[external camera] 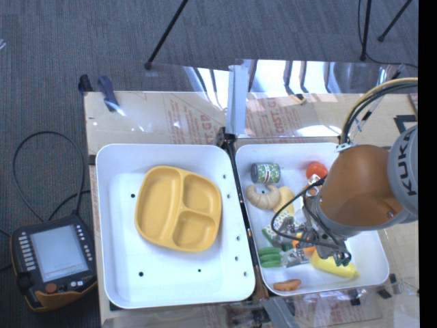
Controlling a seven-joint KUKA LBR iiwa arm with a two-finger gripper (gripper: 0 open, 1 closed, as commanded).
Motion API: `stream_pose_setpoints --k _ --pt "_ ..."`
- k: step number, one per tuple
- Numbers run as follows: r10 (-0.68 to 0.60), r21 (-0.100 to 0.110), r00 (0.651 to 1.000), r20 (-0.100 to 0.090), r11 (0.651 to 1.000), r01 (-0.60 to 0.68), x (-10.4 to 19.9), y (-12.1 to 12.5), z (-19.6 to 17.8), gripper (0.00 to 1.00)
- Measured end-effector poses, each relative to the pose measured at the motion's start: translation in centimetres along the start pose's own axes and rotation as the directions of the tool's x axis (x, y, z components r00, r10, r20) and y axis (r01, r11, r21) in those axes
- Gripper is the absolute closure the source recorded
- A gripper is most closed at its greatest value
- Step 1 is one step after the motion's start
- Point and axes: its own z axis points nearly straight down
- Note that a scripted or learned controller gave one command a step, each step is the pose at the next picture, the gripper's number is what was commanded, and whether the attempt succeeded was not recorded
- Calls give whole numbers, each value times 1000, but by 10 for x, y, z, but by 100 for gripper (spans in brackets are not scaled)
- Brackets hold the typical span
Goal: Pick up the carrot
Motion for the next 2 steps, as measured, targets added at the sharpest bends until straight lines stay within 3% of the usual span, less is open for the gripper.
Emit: stream_pose_setpoints --k 1,2 --pt "-28 -3 999 -19 1000 28 -55 28 -109 100" --pt "-177 -6 984 -22 984 177 -30 -28 13 100"
